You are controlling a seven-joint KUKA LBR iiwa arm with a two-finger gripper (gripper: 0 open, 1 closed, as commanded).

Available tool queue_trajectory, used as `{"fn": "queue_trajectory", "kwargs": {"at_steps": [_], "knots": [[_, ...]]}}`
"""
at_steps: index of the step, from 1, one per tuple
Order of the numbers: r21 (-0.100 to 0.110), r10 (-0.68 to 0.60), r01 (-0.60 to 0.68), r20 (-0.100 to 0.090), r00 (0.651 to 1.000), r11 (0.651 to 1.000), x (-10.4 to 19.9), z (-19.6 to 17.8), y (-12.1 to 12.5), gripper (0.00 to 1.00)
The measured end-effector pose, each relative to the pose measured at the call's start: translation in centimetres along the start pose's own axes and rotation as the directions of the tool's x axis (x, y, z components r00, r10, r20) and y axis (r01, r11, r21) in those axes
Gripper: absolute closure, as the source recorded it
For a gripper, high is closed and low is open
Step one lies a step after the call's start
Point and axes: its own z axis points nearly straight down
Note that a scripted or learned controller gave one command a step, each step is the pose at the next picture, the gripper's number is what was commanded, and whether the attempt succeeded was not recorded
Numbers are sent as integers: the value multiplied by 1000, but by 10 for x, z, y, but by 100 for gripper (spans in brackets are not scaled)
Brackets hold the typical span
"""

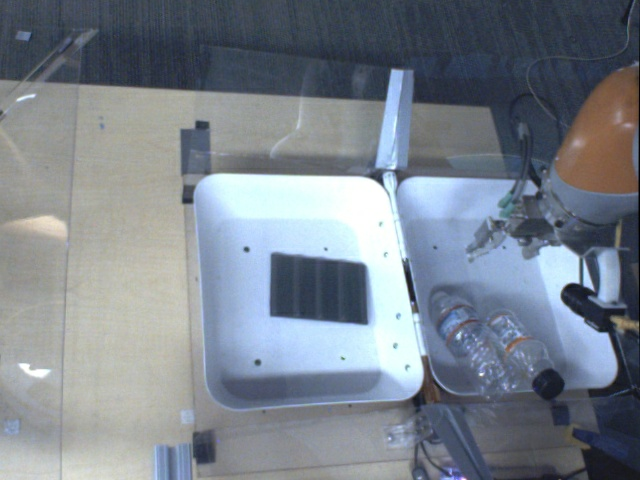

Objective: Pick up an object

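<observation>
**Pincer above the right bin, bottles lying below**

Two clear plastic bottles (490,346) lie side by side at the near edge of the right bin (440,223), one with a dark cap. Above the bin's middle hangs the pincer (490,238), well apart from them, nothing between its fingers; how wide it stands I cannot tell. The left bin (230,268) holds a dark ribbed pad (319,289) on the desk (110,268).
</observation>
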Motion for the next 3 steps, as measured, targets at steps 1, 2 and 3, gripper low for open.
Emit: {"fn": "queue_trajectory", "kwargs": {"at_steps": [1,2,3], "knots": [[-11,-62,62,1,998,998,26,118,-8,0],[-6,-53,53,2,999,999,-1,121,91,0],[-5,-12,12,4,1000,1000,-82,8,74,0]]}}
